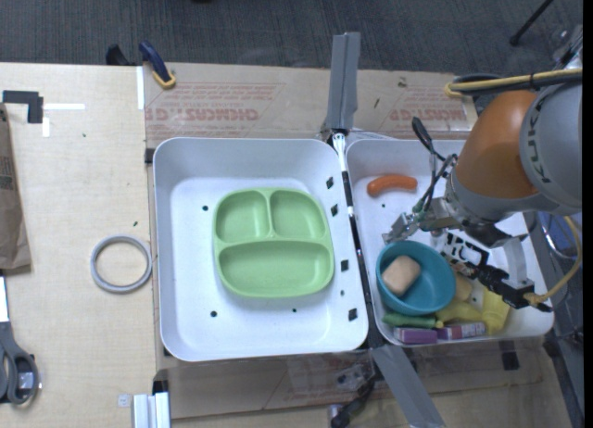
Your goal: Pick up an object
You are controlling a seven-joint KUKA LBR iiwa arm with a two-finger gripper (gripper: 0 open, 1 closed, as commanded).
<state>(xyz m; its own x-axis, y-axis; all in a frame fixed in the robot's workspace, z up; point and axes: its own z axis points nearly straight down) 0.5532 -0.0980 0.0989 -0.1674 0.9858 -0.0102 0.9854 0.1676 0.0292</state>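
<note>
The grey arm is reaching in over the right bin, its orange band sitting high above the wrist. The gripper is hanging low inside that bin, and from where I am standing I cannot tell whether it is spread wide or pinched narrow; nothing is showing in its grasp.

Just below the gripper, nearly touching it, a blue bowl is sitting with a tan lump lying inside it. A little way beyond the gripper, toward the far wall of the bin, an orange sausage-shaped piece is lying on its own on the white floor. Past the bowl, on the side away from the gripper, a yellow item is resting against the bin's near wall, and a pink marker is lying flat along that wall beside it.

Well off to the gripper's side, in the left bin, a green divided plate is lying flat in the middle. Farther out still, on the bare bench, a grey ring of tape is lying apart from both bins, and a pair of scissors is poking in at the edge.
</note>
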